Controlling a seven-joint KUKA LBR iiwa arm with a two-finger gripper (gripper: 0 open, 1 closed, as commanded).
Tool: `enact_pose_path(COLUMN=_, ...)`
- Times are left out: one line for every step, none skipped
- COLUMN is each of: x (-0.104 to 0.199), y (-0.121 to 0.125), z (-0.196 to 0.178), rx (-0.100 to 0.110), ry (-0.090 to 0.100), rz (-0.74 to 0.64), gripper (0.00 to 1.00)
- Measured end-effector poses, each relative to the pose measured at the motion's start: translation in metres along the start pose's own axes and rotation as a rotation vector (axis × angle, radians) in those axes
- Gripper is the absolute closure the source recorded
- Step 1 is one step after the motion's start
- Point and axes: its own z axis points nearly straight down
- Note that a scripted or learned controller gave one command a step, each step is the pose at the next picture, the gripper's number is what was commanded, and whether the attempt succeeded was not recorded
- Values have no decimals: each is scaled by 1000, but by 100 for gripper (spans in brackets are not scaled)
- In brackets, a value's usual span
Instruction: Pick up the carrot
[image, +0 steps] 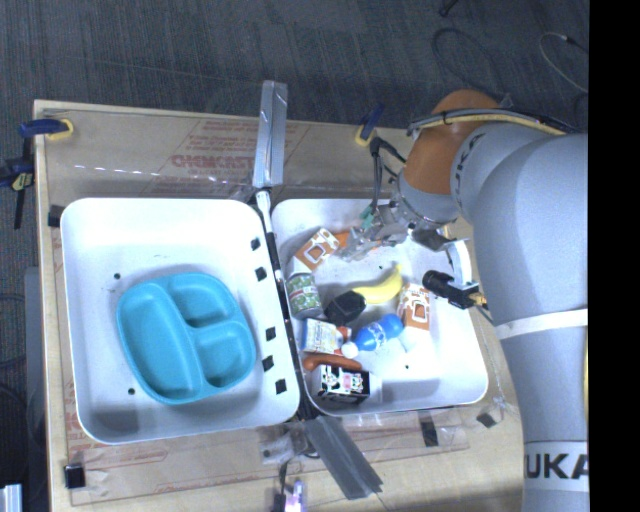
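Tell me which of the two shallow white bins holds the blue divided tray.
The left-hand white bin holds the blue divided plastic tray. The right-hand white bin instead holds a clutter of small items, including a yellow banana.

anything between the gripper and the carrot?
Yes. The gripper is at the right bin's far end; the carrot lies near the front-left corner. Between them lie the banana, a black object and a blue bottle.

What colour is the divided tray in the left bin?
The tray is light blue, seen in the camera view.
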Motion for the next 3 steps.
enact_pose_path(x=0, y=0, z=0, rx=1, ry=0, rz=-22, gripper=0)
enact_pose_path(x=2, y=3, z=-11, rx=-8, ry=-1, rz=-137, gripper=0)
enact_pose_path(x=1, y=3, z=-6, rx=-6, ry=-1, rz=-169, gripper=0)
